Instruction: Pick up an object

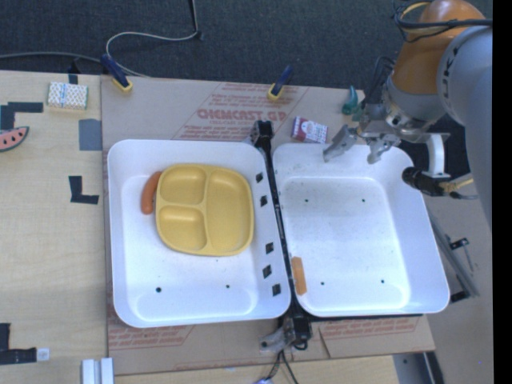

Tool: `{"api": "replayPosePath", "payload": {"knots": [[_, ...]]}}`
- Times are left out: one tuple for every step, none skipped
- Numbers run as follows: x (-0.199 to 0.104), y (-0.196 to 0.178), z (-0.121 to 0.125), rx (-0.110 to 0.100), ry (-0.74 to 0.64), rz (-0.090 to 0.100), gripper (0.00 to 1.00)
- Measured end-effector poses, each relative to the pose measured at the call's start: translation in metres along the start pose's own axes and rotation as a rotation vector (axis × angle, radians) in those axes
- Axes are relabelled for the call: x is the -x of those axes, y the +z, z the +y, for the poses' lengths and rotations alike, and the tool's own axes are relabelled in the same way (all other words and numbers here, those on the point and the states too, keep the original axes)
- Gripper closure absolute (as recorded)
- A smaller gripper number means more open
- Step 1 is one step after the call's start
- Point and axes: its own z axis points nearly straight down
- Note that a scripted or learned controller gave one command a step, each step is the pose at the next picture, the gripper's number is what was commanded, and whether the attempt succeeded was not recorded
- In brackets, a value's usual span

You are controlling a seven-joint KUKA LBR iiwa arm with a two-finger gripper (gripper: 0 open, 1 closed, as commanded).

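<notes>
End effector is hanging over the far edge of the right bin, fingers spread, pinching nothing. One hot dog lies against that bin's left wall, another sits in the left bin, touching the yellow plate.

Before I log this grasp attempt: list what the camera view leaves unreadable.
- Orange sausage: right side hidden under the yellow divided plate.
- Small packet above the right bin: print too small to read.
- Arm: cut off by the right edge.
- Watermelon slice toy: cut off by the left edge.
</notes>
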Motion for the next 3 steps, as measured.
{"api": "replayPosePath", "payload": {"knots": [[-0.020,0.096,0.007,-0.004,0.001,0.001,0.00],[-0.021,0.085,0.008,-0.001,-0.001,0.001,1.00],[-0.021,0.085,0.008,-0.001,-0.001,0.000,0.00]]}}
